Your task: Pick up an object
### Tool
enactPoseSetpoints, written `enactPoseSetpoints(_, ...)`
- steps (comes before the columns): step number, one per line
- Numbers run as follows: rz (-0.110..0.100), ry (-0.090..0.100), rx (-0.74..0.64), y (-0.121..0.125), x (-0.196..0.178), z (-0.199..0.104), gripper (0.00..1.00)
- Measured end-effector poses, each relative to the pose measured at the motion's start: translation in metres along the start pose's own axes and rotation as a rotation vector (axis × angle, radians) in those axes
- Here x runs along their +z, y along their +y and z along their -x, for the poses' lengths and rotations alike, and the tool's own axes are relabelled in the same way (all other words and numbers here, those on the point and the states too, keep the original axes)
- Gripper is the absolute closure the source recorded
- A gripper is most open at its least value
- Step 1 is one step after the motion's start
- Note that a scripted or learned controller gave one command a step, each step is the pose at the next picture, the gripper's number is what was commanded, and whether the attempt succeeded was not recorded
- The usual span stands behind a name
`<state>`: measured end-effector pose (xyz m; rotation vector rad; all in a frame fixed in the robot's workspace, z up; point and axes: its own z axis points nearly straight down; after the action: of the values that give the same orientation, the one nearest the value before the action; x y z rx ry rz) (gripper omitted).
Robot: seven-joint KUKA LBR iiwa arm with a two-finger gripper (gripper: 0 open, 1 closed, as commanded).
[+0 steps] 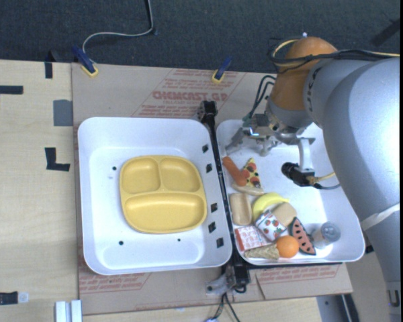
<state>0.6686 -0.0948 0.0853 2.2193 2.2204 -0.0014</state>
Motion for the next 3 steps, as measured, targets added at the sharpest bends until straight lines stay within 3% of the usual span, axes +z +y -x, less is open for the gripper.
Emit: enactPoseSetpoints(3, 0.0, 0.0, 0.0, -0.0001, 0.0001, -0.0004, 0.0)
